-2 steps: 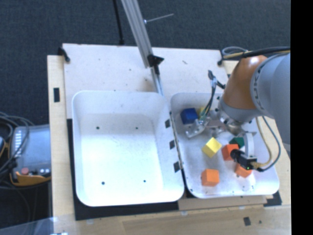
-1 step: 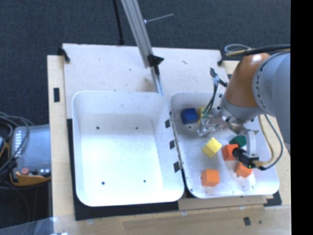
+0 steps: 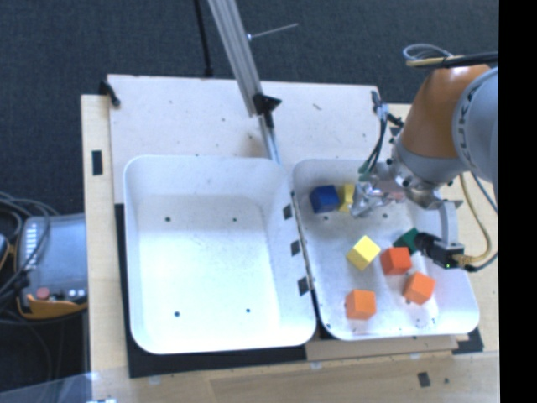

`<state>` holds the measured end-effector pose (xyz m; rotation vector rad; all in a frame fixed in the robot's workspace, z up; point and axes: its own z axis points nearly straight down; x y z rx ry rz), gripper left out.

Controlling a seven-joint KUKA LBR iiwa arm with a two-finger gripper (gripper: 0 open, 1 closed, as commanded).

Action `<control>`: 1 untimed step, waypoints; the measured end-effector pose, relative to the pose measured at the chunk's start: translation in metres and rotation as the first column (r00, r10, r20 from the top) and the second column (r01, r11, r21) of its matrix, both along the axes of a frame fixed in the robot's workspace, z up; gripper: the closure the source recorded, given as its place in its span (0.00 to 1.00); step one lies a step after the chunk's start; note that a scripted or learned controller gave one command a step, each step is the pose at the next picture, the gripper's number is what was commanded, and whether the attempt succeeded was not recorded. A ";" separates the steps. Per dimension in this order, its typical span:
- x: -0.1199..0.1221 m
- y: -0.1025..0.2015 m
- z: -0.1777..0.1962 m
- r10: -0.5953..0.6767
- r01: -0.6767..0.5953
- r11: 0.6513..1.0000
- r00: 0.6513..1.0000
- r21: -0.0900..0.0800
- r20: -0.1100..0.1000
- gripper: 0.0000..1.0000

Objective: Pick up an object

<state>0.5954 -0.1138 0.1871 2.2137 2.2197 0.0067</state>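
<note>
Nearest the camera, along the front of the right bin (image 3: pixel 457 321), sit two orange cubes: one (image 3: pixel 361 303) toward the bin's left wall and another (image 3: pixel 419 288) further right. Just behind them a third orange-red cube (image 3: pixel 395 260) rests beside a yellow cube (image 3: pixel 364 252), the two close but apart. A dark green block (image 3: pixel 408 239) lies just behind the orange-red one, partly under my cabling.

Further back, a blue cube (image 3: pixel 324 199) sits near the bin's rear left corner with a small yellow piece (image 3: pixel 347 196) touching its right side. My jaws (image 3: pixel 364 203) are down in the bin just to the right of that yellow piece; whether they are spread or closed, or have hold of anything, I cannot tell from this angle.

Left of all this, the other white bin (image 3: pixel 210 250) stands on the desk (image 3: pixel 193 112), and a slanted aluminium post (image 3: pixel 239 53) rises behind both.
</note>
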 end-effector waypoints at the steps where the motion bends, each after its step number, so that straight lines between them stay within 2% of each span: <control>1: 0.011 -0.004 0.050 0.001 -0.001 1.000 1.000 0.000 0.000 1.00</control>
